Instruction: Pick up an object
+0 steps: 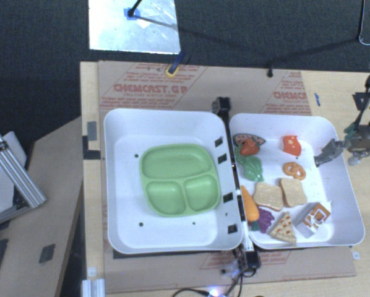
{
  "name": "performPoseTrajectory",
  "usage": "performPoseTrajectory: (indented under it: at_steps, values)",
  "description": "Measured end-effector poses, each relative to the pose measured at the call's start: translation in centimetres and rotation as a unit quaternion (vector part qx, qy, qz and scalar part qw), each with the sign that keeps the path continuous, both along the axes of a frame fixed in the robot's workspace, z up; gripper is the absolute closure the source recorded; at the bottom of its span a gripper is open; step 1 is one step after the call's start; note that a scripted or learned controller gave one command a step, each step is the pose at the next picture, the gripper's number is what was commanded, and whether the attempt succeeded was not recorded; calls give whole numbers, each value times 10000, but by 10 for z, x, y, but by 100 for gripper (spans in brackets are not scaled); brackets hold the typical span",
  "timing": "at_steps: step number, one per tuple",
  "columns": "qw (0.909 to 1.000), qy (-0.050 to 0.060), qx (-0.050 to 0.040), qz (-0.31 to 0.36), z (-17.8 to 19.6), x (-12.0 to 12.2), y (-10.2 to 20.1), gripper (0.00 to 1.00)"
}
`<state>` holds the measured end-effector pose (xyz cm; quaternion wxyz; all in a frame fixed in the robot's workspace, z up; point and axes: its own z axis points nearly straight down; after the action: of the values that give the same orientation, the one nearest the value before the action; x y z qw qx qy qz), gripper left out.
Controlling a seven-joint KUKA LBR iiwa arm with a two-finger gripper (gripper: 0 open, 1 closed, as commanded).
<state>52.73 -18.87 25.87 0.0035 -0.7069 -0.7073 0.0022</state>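
Note:
The right bin (339, 184) holds several toy foods: a red pepper (291, 145), a pretzel (294, 170), two bread slices (268, 195) (292, 192), a carrot (250, 204), purple grapes (265, 218), a pizza slice (283, 228), a small carton (312, 218), green lettuce (252, 167) and a red-and-grey piece (249, 144). My gripper (328, 153) hangs at that bin's right rim, to the right of the pretzel and the pepper, touching none of them. Nothing shows in its grasp.
The left bin (120, 166) holds a green divided plate (177, 179). Black clips join the two bins along the middle wall (231, 178). Both bins rest on a cardboard sheet (148, 85) on the bench. A shiny square sheet (133, 16) lies beyond the bench.

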Motion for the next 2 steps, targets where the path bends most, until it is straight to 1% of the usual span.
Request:
performPoseTrajectory:
  at_steps: [1,2]
  values:
    - [10000,-47,-12,15,5,2,0,0]
    - [10000,-33,-5,6,-46,-4,8,0]
